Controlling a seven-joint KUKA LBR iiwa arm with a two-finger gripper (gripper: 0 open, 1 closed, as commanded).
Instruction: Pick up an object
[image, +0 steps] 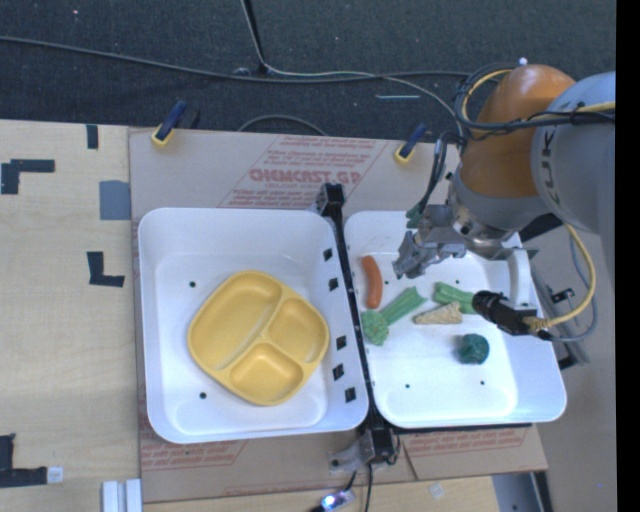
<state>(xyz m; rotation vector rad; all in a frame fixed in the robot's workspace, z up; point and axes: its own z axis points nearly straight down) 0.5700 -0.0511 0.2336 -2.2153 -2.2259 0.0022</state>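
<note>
Two bins side by side on the worktop (60, 300). Left bin (160, 300) holds a tray (258, 336) at its middle. Right bin (500, 395): sausage (371, 281) by its left wall, broccoli (388, 313) just below it, wedge (438, 316) and stalk (452, 295) mid-bin, ball (472, 349) toward the right. Pincer (412, 262) hangs over the bin's upper left.

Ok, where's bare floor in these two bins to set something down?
Right bin: the near strip below the teal lump is free. Its middle is crowded by the orange sausage, broccoli, green piece and tan wedge, with the end effector above. Left bin: the yellow divided plate fills the centre; the far strip is free.
</note>
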